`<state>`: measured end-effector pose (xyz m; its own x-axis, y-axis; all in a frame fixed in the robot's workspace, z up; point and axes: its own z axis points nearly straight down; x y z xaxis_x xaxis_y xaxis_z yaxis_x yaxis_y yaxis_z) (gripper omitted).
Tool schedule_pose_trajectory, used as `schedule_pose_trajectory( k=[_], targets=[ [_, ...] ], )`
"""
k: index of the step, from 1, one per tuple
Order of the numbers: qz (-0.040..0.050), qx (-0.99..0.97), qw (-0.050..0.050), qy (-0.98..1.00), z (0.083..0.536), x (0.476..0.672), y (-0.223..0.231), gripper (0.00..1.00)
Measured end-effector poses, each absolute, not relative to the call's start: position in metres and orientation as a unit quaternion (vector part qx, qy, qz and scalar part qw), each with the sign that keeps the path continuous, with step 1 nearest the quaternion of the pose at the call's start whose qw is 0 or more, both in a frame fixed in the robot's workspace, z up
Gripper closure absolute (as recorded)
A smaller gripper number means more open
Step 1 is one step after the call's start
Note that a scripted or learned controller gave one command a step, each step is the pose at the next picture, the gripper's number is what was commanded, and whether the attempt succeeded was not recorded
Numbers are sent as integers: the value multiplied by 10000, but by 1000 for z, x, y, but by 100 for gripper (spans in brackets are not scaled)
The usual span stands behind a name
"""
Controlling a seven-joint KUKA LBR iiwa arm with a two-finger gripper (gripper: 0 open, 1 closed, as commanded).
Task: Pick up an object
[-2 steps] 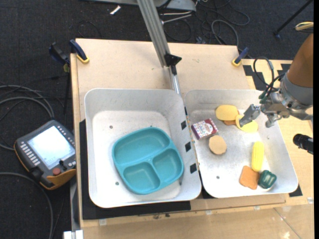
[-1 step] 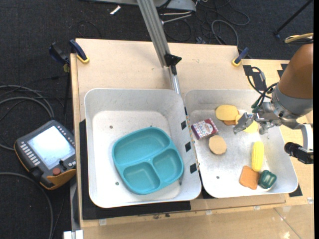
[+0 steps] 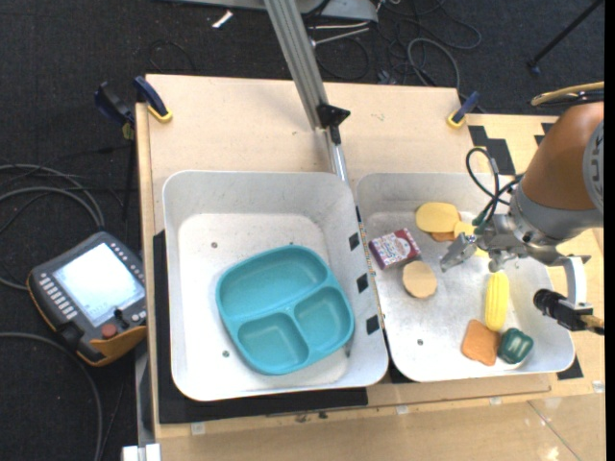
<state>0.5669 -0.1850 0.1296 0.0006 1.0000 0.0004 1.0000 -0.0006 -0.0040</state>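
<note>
1. Where the arm [image 3: 567, 181] reaches in from the right, the gripper [image 3: 459, 254] hangs low over the right bin [image 3: 384, 325], its grey fingers pointing left toward the middle of that bin.
2. The fingers stand a little apart with nothing between them, so the jaws look open and empty.
3. Just beside the fingertips, down and to the left, lies a tan disc [image 3: 420, 280], round and flat with no long axis to speak of.
4. Up from the gripper sits a yellow bun-shaped piece [image 3: 437, 219] with an orange underside, its long axis running left to right.
5. To the left of both lies a small purple packet [image 3: 394, 249] with a white label, tilted slightly.
6. A corn cob [image 3: 497, 300] lies near the gripper's right side, pale yellow and ribbed, its long axis running nearly straight up and down the view.
7. Below the corn rests an orange wedge [image 3: 479, 343], touching a green pepper [image 3: 516, 346] at its right.
8. The left bin [image 3: 192, 209] holds a teal tray [image 3: 283, 309] with three compartments, set at a slant.
9. A pendant [image 3: 91, 296] with a lit screen lies on the floor to the left of the bench.
</note>
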Motion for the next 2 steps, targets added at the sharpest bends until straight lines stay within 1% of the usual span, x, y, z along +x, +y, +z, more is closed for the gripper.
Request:
schedule_pose_trajectory(
  k=[1,2],
  targets=[
    [-4,-7071,-9,-7072,143,569,-185,100],
    [-13,-7062,-26,-7080,188,577,-188,100]
  ],
)
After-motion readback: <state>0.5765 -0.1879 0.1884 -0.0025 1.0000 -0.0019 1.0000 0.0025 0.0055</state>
